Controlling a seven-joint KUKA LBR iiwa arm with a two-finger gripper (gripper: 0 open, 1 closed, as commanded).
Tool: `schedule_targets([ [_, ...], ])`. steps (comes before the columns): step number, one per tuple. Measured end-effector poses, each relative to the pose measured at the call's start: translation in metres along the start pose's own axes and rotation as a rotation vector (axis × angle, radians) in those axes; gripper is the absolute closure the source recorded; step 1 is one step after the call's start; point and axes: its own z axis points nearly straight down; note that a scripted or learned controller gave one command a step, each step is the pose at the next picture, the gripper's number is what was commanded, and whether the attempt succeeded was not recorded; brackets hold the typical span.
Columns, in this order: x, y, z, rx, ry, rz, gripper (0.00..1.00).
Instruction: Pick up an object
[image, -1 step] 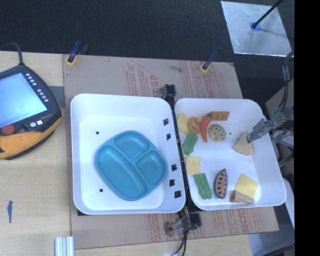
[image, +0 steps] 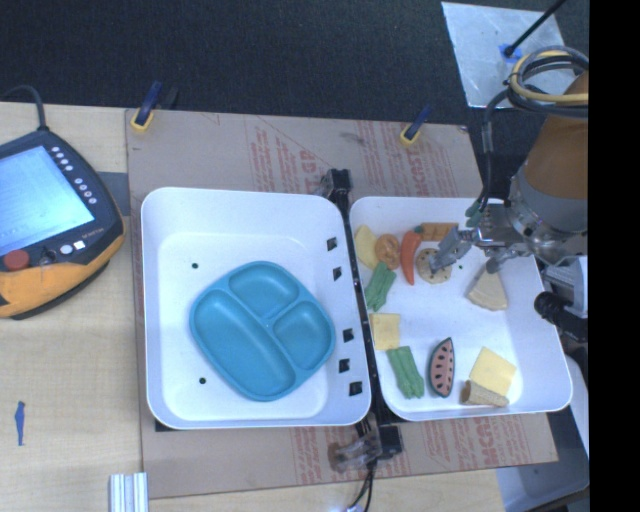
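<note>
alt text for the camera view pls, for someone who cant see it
A robot arm's claw hovers over toy food in the right white bin, near a round cookie. The left bin holds a blue divided plate.

Setting: robotics laboratory test bench.
Evidence: a teach pendant with screen lies on the wooden bench; cardboard sheeting is clamped beneath two white bins; cabling runs along the grey arm.
</note>
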Motion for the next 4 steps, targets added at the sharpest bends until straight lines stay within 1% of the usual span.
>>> schedule_targets([
  [1, 0.033, 0.075, 0.041, -0.007, -0.003, 0.002, 0.00],
  [2, 0.049, 0.099, 0.038, -0.008, -0.003, 0.006, 0.00],
  [3, 0.012, 0.073, 0.140, -0.009, -0.010, 0.010, 0.00],
  [4, 0.014, 0.101, 0.135, -0.010, -0.004, 0.008, 0.00],
])
